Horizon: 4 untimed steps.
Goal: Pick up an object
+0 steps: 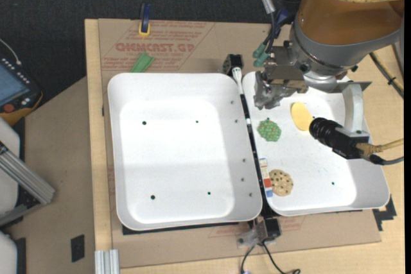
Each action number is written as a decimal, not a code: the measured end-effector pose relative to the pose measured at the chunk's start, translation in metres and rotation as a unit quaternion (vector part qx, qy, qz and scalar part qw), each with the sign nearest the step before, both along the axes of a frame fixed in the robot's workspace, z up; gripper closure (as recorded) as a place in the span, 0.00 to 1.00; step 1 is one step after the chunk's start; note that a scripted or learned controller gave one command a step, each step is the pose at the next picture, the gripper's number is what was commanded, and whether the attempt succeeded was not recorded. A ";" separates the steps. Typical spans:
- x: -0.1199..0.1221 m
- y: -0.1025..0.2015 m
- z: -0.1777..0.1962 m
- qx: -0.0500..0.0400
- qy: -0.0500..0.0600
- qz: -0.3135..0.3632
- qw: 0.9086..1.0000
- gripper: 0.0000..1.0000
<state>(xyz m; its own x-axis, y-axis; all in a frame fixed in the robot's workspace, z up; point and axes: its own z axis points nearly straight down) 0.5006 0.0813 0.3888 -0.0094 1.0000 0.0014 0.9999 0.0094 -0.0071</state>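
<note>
Gripper [264,101] hangs over the far-left corner of the right bin [321,170], close to the wall btwn the two bins. Spread or closed: can't tell, the wrist hides the tip from this angle. Nothing seen held in it.

Possible picks, all in the right bin:
- green lump [268,131]: just in front of the gripper tip, a bit to view-right, near but apart. Small, round-ish, bumpy surface, mid green w/ lighter specks. Lies on the bin floor close to the left wall.
- yellow piece [300,116]: to view-right of the gripper, near it, no contact visible. Smooth oval, plain pale yellow, lying flat.
- cookie [280,182]: well apart from the gripper, toward the bin's front edge. Flat, round, tan w/ dark spots.
- red-white item [267,183]: touching or just beside the cookie's left side, against the left wall. Too small to tell what it is.

Left bin [170,151]: white, four dark dots on its floor. Both bins sit on cardboard [192,42] w/ red print. On it behind the left bin, a green strip [142,62] and a blue-yellow clamp [145,22] at the far edge.
</note>
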 end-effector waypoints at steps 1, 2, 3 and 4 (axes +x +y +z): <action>-0.023 -0.014 -0.050 -0.001 0.001 -0.006 1.000 1.00; -0.022 -0.093 -0.108 -0.002 0.000 -0.009 1.000 1.00; -0.021 -0.088 -0.094 -0.001 -0.005 -0.005 1.000 1.00; -0.020 -0.088 -0.084 -0.001 -0.006 -0.006 1.000 1.00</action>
